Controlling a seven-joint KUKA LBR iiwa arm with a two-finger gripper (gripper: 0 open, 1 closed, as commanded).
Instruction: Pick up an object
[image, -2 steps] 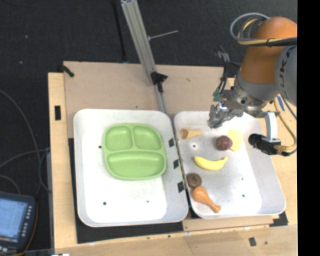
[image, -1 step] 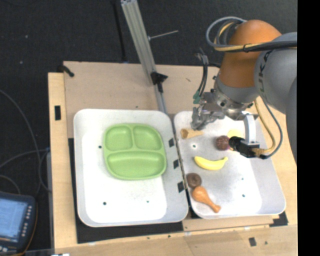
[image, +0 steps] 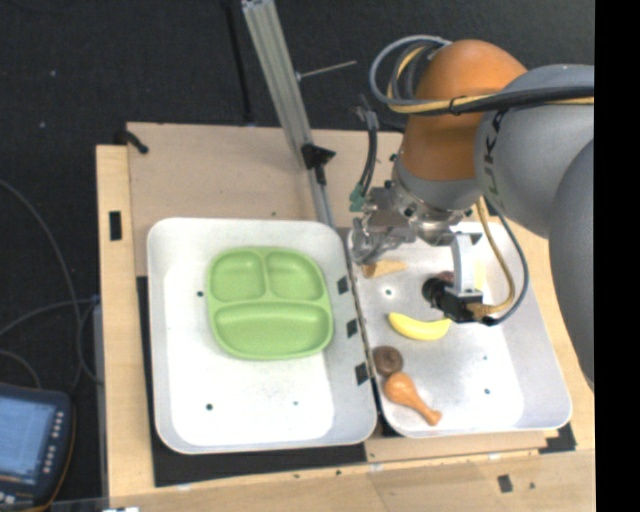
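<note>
Claw (image: 372, 248) hangs over the right bin's (image: 520, 400) far left corner; grip state, I can't tell. At its five o'clock lies the banana (image: 419, 326), likely light, stiff, slick plastic: best pinched across its middle.

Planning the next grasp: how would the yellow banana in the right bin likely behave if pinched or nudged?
The banana looks like smooth moulded plastic, so probably stiff, light and a bit slippery. Its curved shape, lying flat on the right bin, suggests it would spin or slide rather than roll if pushed off-centre.
</note>
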